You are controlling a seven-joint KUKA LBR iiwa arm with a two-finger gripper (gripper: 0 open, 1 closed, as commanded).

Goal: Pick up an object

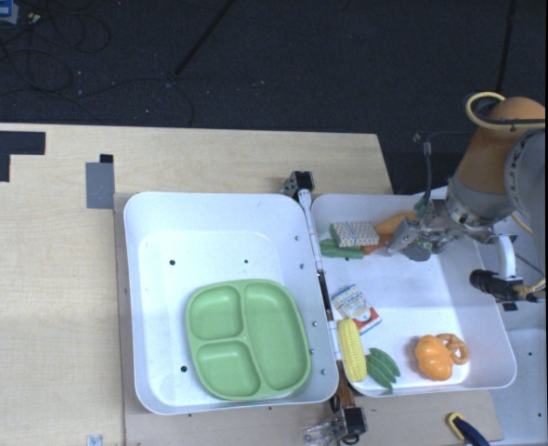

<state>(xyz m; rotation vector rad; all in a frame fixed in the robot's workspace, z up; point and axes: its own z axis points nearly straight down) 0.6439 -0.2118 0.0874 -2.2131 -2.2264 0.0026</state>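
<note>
left bin [153, 249]: green divided plate [247, 338] lying flat near front, well apart from end effector.
right bin [478, 342], far-left corner: green-stemmed item with speckled block [352, 237], then orange carrot-like piece [391, 224], long axis slanting up toward right, tip just beside end effector [419, 242], on its left.
end effector low over far part of right bin; jaw state: cannot tell.
arm [497, 161] reaching in from right, orange band above wrist, wrist tilted down-left.
near front: corn cob [351, 349], orange pepper [432, 358], well apart.
</note>
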